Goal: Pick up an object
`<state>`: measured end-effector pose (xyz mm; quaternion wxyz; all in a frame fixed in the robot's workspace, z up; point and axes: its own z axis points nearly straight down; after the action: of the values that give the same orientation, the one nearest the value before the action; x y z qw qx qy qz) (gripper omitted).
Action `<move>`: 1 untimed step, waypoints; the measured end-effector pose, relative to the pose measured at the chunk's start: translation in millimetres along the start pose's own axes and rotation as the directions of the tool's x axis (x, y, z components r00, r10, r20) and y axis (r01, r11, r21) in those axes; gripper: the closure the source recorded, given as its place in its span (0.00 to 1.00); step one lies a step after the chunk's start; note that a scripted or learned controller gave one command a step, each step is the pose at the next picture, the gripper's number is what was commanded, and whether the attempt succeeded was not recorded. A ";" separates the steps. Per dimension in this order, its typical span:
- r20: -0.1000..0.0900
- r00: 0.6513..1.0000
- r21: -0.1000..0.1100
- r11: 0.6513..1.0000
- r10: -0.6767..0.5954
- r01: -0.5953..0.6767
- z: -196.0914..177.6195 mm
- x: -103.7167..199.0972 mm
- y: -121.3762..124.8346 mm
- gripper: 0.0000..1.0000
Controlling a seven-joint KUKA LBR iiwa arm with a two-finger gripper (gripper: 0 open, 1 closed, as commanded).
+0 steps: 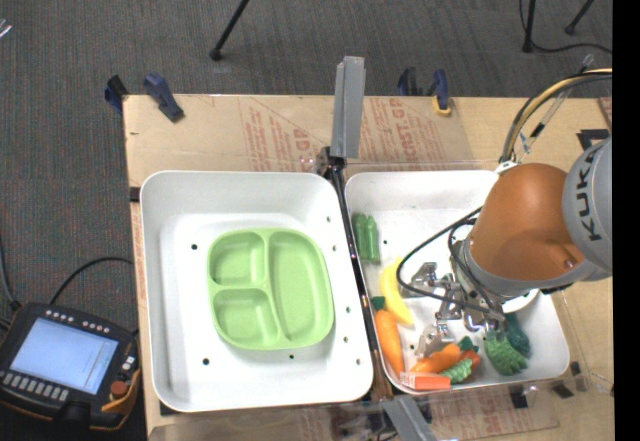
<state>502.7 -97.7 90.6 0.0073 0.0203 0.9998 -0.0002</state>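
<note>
Green, a 3-compartment plate (270, 289) at the middle of the left bin (160, 199), flat and alone there. Right of the shared rim, in the right bin (420, 184): a dark green cucumber-like toy (366, 237) along the left wall, below it a yellow banana (393, 294), then an orange carrot (389, 339) running down toward the front-left corner. More orange and green pieces (445, 361) heaped against the front wall, with a leafy green toy (505, 349) near the front-right corner. Above that heap, low over the front half of the bin, the gripper (452, 321), under the arm's orange band (525, 224); open or closed, not readable at this angle, and nothing seen clamped in it.
</note>
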 end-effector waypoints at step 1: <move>-0.014 1.000 -0.003 1.000 -0.028 0.028 3.7 -40.2 17.7 0.00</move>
<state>543.6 -81.6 87.5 0.0005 0.0063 1.0000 0.0009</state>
